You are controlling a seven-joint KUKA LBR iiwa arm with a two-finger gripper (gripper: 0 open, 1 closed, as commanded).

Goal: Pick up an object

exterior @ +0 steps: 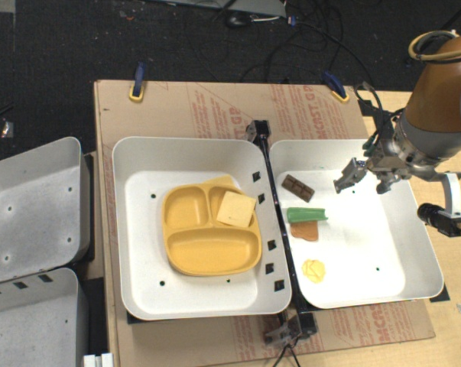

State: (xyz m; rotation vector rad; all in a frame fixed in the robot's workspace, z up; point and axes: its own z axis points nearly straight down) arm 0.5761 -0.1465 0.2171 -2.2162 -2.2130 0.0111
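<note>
**Open claw above the right bin, nothing picked yet**

While hovering over the far edge of the right white bin (413, 281), the two-finger gripper (365, 177) stands spread and empty. Near that bin's left wall: a small brown rectangular block (297, 187), a flat green wedge-shaped piece (306, 215) touching a small orange-brown lump (305, 232), and a yellow rounded toy piece (313, 270) toward the near edge. In the left white bin (138, 289), a yellow compartmented plastic tray (207, 243) with a pale yellow square block (235, 208) on it. Probably light and stiff, the brown block; lying apart from its neighbours, best pinched across its narrow sides. Likely slippery plastic, so a centred grip advised.
</note>
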